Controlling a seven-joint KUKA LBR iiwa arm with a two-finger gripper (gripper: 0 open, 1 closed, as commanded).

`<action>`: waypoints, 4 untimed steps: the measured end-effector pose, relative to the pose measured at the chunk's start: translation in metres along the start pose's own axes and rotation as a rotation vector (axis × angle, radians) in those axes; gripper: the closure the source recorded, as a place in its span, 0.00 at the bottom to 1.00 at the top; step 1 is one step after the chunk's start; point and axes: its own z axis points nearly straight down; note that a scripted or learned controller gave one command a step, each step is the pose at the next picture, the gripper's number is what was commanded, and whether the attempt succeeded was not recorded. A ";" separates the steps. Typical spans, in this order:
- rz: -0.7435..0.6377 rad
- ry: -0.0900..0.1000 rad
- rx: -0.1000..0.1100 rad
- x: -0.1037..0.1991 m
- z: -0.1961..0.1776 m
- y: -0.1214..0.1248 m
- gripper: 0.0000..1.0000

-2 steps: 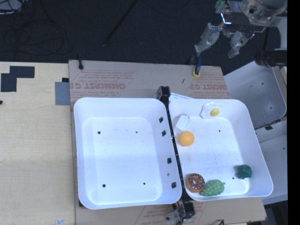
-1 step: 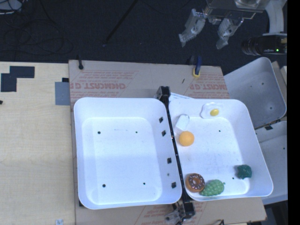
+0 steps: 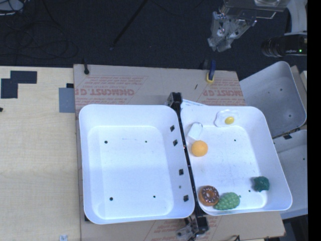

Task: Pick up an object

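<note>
Bins of shallow white plastic sit side by side on the pale wooden surface (image 3: 35,149). The right bin (image 3: 273,154) holds a round orange ball (image 3: 199,148), a fried-egg toy (image 3: 225,118), a chocolate-glazed doughnut (image 3: 208,195) touching a green grape bunch (image 3: 228,201), and a dark green broccoli piece (image 3: 261,184). The end effector (image 3: 220,36) hangs high beyond the bins; whether it is apart or together I cannot tell.

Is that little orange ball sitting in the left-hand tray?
No, the orange ball lies in the right bin, near the divider between the two bins.
</note>
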 end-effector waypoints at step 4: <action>0.009 0.002 0.003 -0.149 0.257 -0.006 1.00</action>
